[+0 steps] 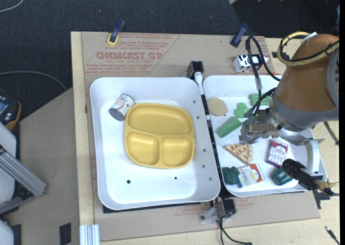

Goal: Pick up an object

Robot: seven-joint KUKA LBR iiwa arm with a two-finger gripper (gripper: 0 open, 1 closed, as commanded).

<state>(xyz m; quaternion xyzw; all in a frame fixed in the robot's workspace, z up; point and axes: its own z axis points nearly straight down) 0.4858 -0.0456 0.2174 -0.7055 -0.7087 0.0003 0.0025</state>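
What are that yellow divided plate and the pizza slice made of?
The yellow divided plate looks like moulded plastic: smooth, evenly coloured, with a soft sheen. The pizza slice is probably a plastic toy, but it is too small to tell.

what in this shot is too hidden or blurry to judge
- Gripper, camera view: the arm's own wrist covers it, so finger state is unclear.
- Right bin: the arm hides its far right part.
- Small packet: print too small to read.
- Can in left bin: label blurred.

Bench board: red "CHEMCAST GP" print.
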